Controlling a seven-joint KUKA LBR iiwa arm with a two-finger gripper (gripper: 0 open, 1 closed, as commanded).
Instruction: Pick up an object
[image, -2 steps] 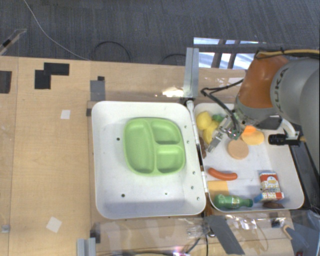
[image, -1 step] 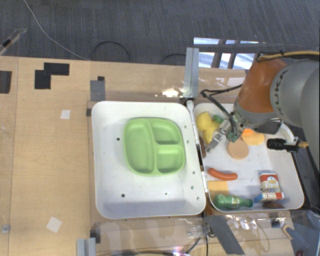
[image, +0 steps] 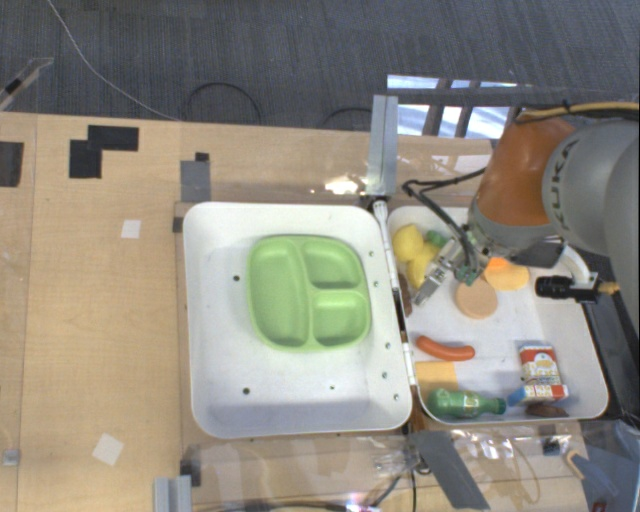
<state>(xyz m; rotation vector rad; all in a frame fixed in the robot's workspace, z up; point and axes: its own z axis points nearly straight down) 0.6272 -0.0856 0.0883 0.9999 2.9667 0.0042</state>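
I am at the approach step: my fingers (image: 432, 283) hang low in the right bin (image: 590, 385), just beside the yellow toy (image: 409, 246), gripping nothing. Whether they are spread I cannot tell at this size. Next I must settle over one piece. My wrist hides the bin's upper part.

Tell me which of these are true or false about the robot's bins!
1. The green plate lies in the left bin. True.
2. The hot dog sits on the green plate. False: it lies in the right bin.
3. The gripper is over the right bin, near the yellow toy. True.
4. The green bottle stands upright. False: it lies on its side.
5. The red box is in the left bin. False: it is in the right bin.
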